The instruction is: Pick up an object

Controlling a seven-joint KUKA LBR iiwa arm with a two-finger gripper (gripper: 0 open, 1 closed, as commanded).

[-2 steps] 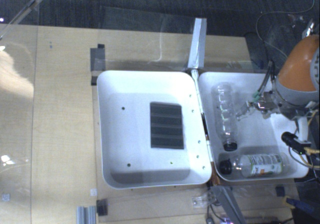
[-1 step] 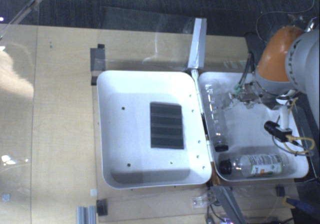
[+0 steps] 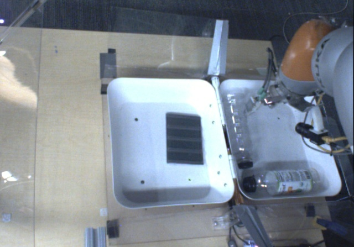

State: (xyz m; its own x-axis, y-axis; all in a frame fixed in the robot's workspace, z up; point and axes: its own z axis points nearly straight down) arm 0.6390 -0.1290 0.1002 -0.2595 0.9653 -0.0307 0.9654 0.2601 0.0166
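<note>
There's the arm (image 3: pixel 332 58) at the right, a fat rounded grey casing, smooth and matte, with a glossy orange band (image 3: pixel 301 47) bulging like a dome on its left side. Thin dark cables (image 3: pixel 271 72) loop off the orange part and trail down to a small cluster of metal fittings (image 3: pixel 268 96) that catch the light. Lower, a white bracket carries a black plug (image 3: pixel 304 129), with yellow and black wires (image 3: pixel 332 141) running off it toward the edge.
</note>
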